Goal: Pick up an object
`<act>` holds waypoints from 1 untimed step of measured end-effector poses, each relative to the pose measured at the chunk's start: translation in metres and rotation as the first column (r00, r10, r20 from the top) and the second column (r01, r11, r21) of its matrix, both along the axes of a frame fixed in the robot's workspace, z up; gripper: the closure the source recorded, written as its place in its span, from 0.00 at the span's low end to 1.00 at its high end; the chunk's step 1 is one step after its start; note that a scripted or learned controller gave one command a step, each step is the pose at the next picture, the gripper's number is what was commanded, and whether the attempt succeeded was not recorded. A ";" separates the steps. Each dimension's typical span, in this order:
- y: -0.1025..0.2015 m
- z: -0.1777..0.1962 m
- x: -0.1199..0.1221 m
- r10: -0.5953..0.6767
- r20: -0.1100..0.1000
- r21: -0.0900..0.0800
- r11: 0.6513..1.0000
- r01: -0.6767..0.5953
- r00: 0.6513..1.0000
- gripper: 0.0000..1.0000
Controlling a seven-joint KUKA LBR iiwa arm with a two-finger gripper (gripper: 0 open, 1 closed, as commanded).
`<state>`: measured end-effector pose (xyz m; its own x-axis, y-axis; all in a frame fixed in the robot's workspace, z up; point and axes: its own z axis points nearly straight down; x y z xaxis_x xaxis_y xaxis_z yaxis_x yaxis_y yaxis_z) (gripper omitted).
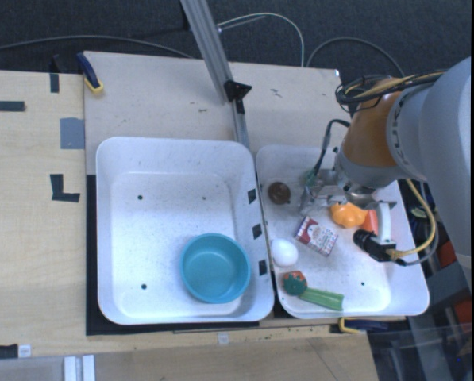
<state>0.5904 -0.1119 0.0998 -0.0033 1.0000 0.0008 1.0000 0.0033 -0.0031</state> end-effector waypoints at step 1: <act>0.003 0.062 -0.004 -0.002 0.007 -0.001 1.000 0.002 1.000 1.00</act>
